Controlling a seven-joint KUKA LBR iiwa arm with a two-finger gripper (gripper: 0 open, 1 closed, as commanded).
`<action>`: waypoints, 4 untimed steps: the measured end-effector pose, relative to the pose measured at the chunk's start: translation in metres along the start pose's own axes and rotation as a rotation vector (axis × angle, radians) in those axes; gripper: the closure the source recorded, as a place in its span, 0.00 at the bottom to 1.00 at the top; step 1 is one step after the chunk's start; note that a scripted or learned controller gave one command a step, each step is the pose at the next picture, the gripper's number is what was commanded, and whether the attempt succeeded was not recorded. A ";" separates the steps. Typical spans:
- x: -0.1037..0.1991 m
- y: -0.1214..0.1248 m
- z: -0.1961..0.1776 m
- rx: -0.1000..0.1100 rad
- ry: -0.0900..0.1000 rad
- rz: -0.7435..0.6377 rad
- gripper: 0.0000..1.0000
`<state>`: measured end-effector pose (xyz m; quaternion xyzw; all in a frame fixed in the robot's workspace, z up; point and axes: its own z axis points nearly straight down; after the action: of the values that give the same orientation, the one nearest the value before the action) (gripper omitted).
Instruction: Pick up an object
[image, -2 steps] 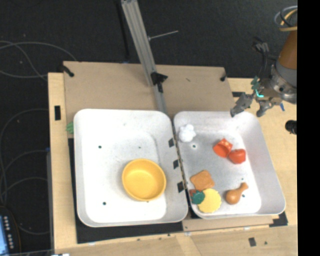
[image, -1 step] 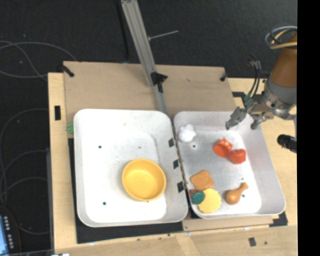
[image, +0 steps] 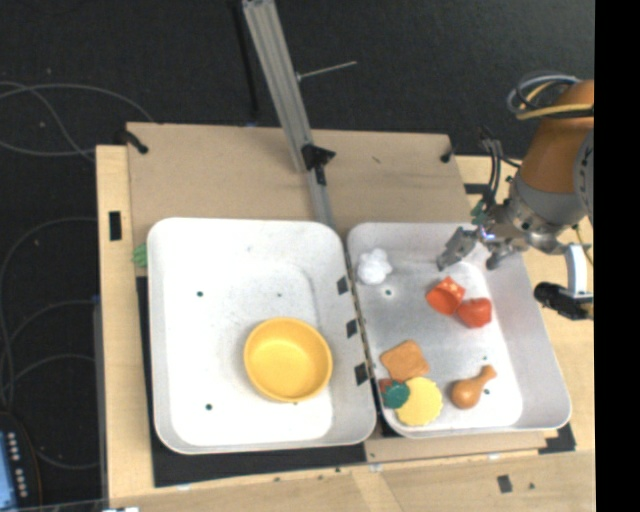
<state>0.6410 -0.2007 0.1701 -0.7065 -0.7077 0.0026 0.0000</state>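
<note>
yellow bowl (image: 288, 358) in left bin (image: 190, 270), toys in right bin (image: 530, 330)

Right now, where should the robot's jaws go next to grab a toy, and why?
Probably a short move down and toward the left bin, onto the red toy pieces. The gripper hangs open, holding nothing, just above them in the right bin, so they look like the closest toys.
</note>
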 end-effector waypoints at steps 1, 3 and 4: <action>-0.001 0.003 0.058 -0.005 -0.001 0.000 0.00; 0.008 0.004 -0.004 -0.011 0.004 -0.003 1.00; 0.007 0.005 -0.042 -0.008 0.004 -0.003 1.00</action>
<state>0.6464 -0.1936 0.2120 -0.7054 -0.7088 -0.0016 -0.0014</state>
